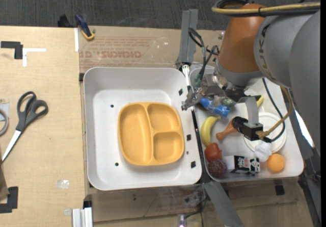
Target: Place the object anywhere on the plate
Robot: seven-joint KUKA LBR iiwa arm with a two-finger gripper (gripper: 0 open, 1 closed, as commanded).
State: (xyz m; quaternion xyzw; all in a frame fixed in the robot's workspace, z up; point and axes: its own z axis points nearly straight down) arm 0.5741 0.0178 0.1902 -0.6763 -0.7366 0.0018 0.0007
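You see gripper (pixel 211 99) low over right bin (pixel 291 167), above blue object (pixel 212 105); finger state unclear; plate (pixel 151 133) apart in left bin (pixel 97 134).

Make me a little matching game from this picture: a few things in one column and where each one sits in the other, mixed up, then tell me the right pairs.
Things:
1. yellow plate
2. scissors
3. banana
4. orange ball

Places:
A. near right corner of the right bin
B. on the wooden bench, left of both bins
C. middle of the left bin
D. left side of the right bin, just past the wall between the bins

Pairs: 1-C, 2-B, 3-D, 4-A
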